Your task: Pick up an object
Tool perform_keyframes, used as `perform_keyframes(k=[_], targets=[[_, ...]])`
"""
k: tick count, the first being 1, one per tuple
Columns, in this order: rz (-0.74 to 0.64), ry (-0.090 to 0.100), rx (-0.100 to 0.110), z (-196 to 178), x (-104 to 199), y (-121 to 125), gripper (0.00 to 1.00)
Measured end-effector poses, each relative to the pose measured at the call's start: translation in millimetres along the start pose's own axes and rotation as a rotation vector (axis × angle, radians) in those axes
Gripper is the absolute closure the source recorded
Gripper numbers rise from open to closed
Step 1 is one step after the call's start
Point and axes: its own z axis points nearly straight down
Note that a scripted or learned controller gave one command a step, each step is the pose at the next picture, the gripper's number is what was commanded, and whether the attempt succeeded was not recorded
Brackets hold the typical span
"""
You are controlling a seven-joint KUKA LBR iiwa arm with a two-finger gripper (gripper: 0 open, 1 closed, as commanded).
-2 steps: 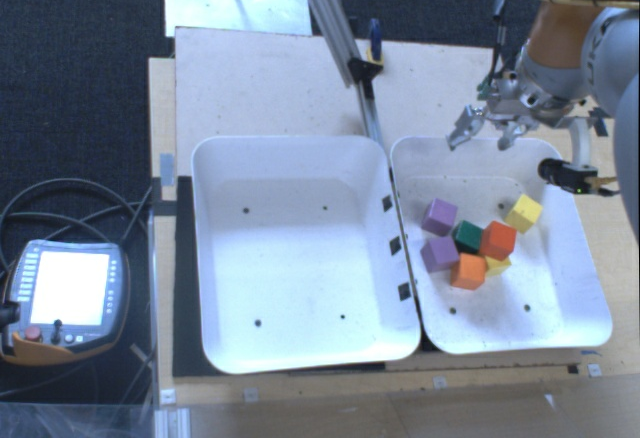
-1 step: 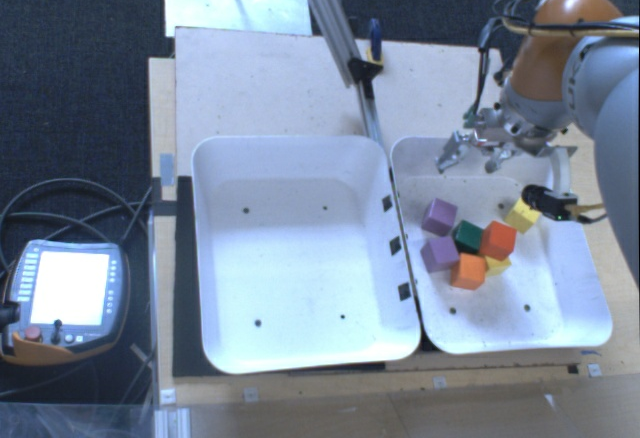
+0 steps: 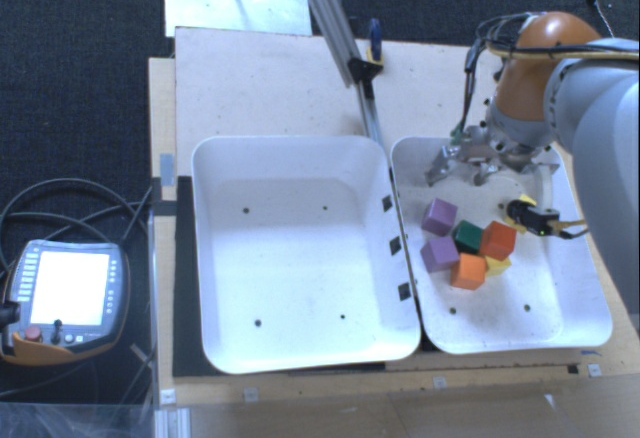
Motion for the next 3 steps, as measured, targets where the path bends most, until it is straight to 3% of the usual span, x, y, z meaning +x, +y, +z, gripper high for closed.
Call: perform_keyframes(k=[1, 3], targets=[[-0.003, -0.002, -0.008, -14.8, -0.3, 2.4, 1.00], [0.000, -0.002, -0.011, -124.5, -8.6, 5.5, 1.00]])
